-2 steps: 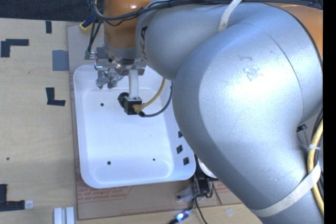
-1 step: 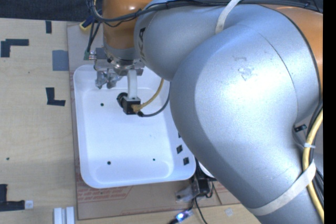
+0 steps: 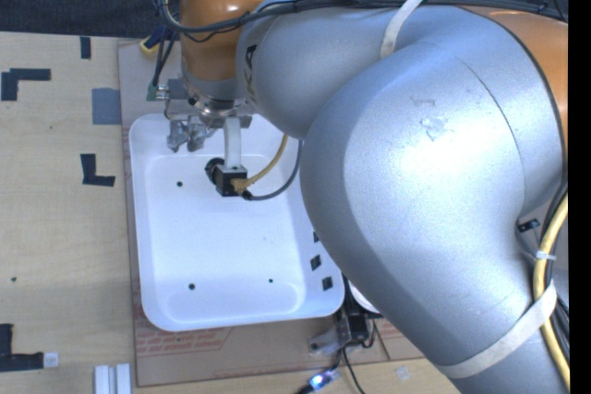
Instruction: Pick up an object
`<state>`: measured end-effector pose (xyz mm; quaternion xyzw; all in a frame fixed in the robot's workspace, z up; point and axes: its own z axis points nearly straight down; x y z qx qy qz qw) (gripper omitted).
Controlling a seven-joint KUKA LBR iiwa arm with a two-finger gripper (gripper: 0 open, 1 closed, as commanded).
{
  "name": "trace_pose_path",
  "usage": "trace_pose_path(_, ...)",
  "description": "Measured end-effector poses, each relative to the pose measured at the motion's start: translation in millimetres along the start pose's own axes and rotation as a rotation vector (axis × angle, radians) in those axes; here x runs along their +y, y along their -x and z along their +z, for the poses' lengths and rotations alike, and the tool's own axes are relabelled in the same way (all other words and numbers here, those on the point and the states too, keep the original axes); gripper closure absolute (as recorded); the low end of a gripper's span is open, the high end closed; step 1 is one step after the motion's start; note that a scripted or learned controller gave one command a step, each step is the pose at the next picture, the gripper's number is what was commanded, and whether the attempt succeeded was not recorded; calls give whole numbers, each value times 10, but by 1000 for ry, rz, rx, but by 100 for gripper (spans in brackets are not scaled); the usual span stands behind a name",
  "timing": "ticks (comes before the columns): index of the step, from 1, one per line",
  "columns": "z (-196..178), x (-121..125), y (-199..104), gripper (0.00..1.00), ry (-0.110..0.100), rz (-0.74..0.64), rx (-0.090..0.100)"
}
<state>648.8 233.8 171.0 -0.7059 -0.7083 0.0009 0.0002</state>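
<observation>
My gripper (image 3: pixel 209 146) hangs below the orange wrist band (image 3: pixel 217 0) over the far end of the left white bin (image 3: pixel 222 286). It sits low, close above the bin floor near the far wall. A black part with a yellow cable (image 3: pixel 228 177) juts from it toward the bin's middle. The bin floor shows a few small dark dots (image 3: pixel 191 286). No object shows between the gripper's parts.
The big grey arm (image 3: pixel 434 161) covers the right half of the view and what lies under it. To the left is the wooden bench (image 3: pixel 55 226) with black tape marks and a grey patch (image 3: pixel 106 104). Cables lie near the bin's front right corner (image 3: pixel 342 337).
</observation>
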Motion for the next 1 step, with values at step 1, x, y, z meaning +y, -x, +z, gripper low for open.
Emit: trace_pose_path(1,-80,2,3,100,0,1,1)
